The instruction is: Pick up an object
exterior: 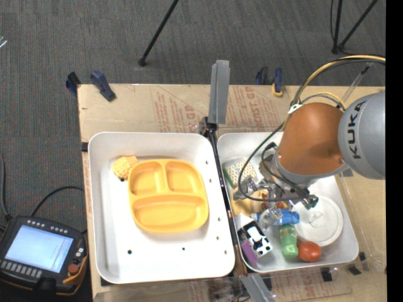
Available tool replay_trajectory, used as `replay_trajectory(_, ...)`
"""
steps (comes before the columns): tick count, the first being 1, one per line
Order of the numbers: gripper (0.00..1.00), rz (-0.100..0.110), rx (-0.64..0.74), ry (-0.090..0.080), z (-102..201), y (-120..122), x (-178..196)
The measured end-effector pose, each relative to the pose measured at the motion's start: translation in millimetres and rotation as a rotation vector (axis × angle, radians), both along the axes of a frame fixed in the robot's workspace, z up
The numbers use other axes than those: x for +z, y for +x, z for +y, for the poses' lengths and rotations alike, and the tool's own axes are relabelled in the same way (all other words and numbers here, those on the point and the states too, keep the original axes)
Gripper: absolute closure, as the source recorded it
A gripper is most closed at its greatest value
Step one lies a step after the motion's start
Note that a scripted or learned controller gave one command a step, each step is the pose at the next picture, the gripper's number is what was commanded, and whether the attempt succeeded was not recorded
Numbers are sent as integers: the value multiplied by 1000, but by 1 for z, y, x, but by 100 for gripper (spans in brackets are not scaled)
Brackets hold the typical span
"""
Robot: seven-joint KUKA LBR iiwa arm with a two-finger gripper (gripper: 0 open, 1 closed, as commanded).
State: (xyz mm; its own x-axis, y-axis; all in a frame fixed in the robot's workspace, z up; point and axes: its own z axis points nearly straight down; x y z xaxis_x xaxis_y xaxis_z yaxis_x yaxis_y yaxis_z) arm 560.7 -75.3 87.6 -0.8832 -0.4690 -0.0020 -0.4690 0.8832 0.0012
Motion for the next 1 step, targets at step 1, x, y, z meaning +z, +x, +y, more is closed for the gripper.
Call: replay_trajectory(1,0,1,-30,-2,-68,-48,0)
